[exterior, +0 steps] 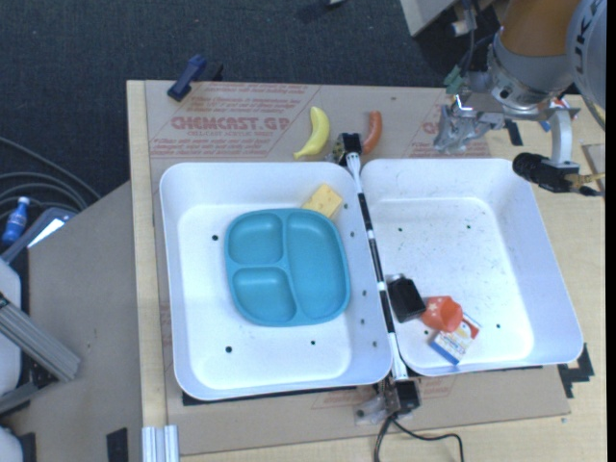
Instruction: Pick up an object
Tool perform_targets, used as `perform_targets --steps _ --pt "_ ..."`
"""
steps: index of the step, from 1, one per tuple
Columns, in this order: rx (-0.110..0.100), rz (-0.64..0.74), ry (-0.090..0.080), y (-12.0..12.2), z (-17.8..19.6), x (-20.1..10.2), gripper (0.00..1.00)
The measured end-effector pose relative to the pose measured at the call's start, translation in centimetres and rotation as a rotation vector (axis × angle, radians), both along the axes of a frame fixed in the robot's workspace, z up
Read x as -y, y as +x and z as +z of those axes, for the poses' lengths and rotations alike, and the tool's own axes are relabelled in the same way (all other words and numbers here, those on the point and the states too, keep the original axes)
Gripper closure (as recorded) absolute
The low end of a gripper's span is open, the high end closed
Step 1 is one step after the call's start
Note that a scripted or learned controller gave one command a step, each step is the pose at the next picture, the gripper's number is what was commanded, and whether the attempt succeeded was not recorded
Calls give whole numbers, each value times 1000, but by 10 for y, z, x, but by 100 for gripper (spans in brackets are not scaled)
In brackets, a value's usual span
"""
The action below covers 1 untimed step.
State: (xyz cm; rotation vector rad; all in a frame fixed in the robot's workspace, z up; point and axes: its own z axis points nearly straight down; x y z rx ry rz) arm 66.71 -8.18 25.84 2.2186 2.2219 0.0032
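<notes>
The arm is cut off above the right bin point(539, 210), the hand point(460, 128) is held past its far rim, grip unreadable, and a red object point(444, 312) is seen near its front edge.

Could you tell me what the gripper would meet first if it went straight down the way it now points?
Probably the bare bench top just beyond the right bin's far rim. The gripper hangs there pointing down, with nothing visible beneath it; the orange object lies well to its left. Depth is hard to judge from this slanted view.
</notes>
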Motion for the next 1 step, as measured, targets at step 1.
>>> perform_targets --steps 1 --pt "-3 0 0 0 1 -36 100"
